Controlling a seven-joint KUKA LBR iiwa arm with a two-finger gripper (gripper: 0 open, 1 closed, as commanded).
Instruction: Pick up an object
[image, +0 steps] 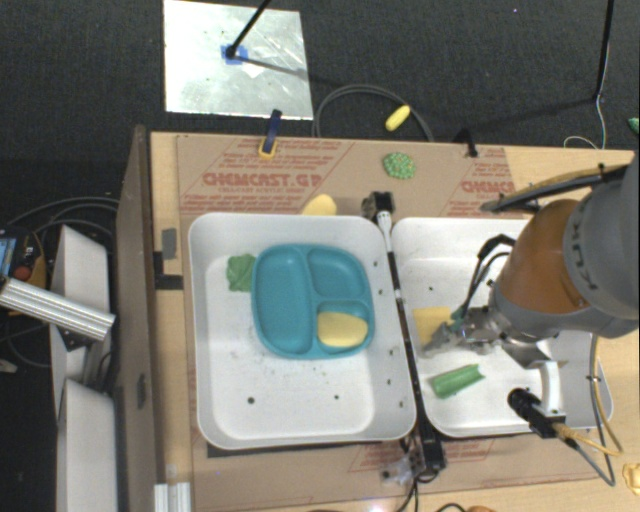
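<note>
My gripper (440, 340) hangs low in the right bin (445, 245), reaching in from the right. Its tips sit right at the lower edge of a pale yellow piece (430, 321) near the bin's left wall. Just below the gripper lies a green oblong piece (457, 380). I cannot make out whether anything is between the tips.
The left bin (215, 300) holds a teal divided plate (305, 300) with a yellow piece (341, 329) in its lower right compartment, and a green leafy piece (240, 271) at the plate's left. A yellow item (320, 206) and a green round item (399, 166) lie on the cardboard behind the bins.
</note>
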